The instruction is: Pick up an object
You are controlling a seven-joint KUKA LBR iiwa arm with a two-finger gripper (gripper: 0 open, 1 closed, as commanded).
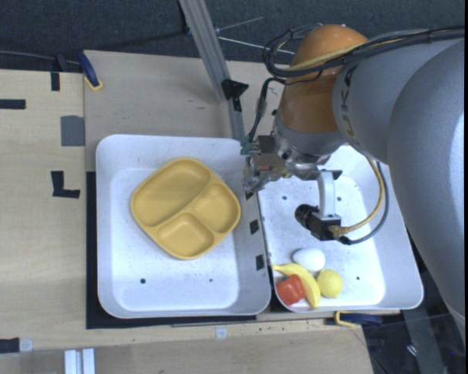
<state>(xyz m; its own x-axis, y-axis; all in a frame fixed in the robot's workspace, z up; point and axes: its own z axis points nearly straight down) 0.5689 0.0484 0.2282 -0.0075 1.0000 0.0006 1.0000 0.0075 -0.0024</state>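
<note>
Yellow plate (186, 207) in left bin (113, 232) | white egg (309, 259), banana (306, 277), lemon (330, 284) in right bin (374, 275) | pincer (253, 179) at divider, state unclear

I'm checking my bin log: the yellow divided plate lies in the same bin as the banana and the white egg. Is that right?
No. The camera view shows the yellow divided plate alone in the view's left bin; the banana and the white egg lie in the other bin.
</note>
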